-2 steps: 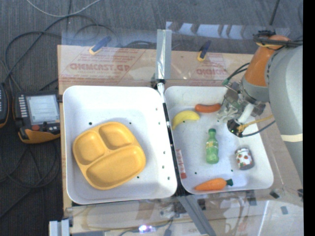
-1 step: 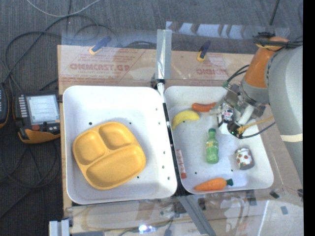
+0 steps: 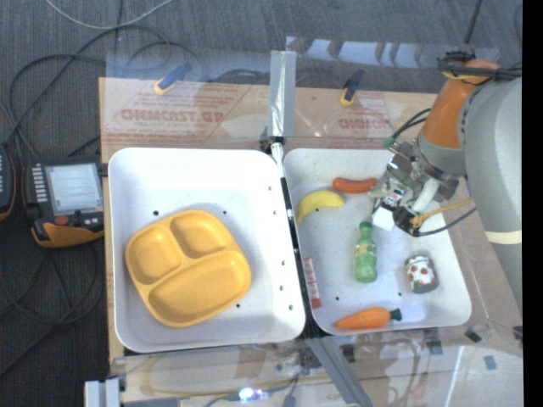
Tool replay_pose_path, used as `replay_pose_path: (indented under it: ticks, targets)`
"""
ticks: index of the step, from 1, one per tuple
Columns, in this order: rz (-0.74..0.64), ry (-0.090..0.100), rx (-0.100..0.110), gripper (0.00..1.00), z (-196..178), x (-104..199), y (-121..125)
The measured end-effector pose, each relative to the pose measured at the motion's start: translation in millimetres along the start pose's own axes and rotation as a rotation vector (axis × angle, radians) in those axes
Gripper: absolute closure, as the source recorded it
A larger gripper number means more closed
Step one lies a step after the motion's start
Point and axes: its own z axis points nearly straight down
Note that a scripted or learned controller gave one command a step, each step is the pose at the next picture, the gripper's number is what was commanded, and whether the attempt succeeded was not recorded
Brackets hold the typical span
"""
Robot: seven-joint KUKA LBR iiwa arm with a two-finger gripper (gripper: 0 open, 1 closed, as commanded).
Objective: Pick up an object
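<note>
White right bin (image 3: 458, 308) holds a green bottle (image 3: 366, 253) at centre, banana (image 3: 319, 203) and sausage (image 3: 354, 185) near its far edge, carrot (image 3: 365, 318) at its near edge. End effector (image 3: 395, 208) hovers just beyond the bottle; finger state cannot be determined.

Robotics lab: bench bins (image 3: 204, 164), loose cables (image 3: 85, 15), carpeted floor.

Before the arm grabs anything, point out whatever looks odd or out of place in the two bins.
Nothing looks spilled or broken. The green bottle lies on its side in the right bin among the banana, hot dog and carrot. The yellow tray sits askew in the left bin.
</note>
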Motion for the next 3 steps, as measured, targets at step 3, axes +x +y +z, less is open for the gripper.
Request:
replay_pose_path:
  ticks: [3]
  targets:
    - [0.148,0.001,-0.002,1.00,-128.9,107.7,-48.6]
